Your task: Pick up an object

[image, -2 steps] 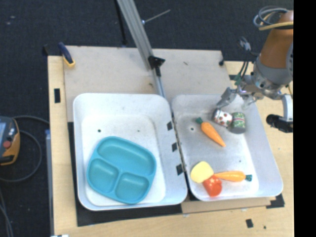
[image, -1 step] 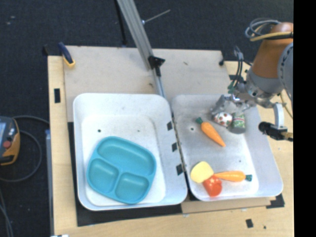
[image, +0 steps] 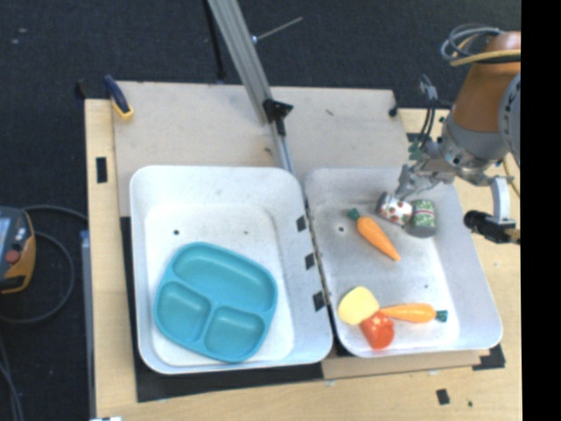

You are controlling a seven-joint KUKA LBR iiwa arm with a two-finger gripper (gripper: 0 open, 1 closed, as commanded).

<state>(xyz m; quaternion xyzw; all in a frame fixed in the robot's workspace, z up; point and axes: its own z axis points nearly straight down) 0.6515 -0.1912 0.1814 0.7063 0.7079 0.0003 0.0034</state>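
Note:
The right bin (image: 456, 270) holds several toys. An orange carrot (image: 378, 237) lies near its middle. A small white and red object (image: 396, 209) sits beside a green and grey can (image: 423, 217) at the far right. A yellow piece (image: 358, 305), a red piece (image: 378, 332) and a second carrot (image: 412, 313) lie near the front edge. My gripper (image: 408, 186) reaches in from the right and hangs just over the white and red object, close to the can. Nothing shows as lifted.
The left bin (image: 210, 191) holds a blue divided plate (image: 216, 301). A slanted metal rail (image: 245, 55) runs from the top down to the gap between the bins. A bench edge and cables lie to the right of the arm.

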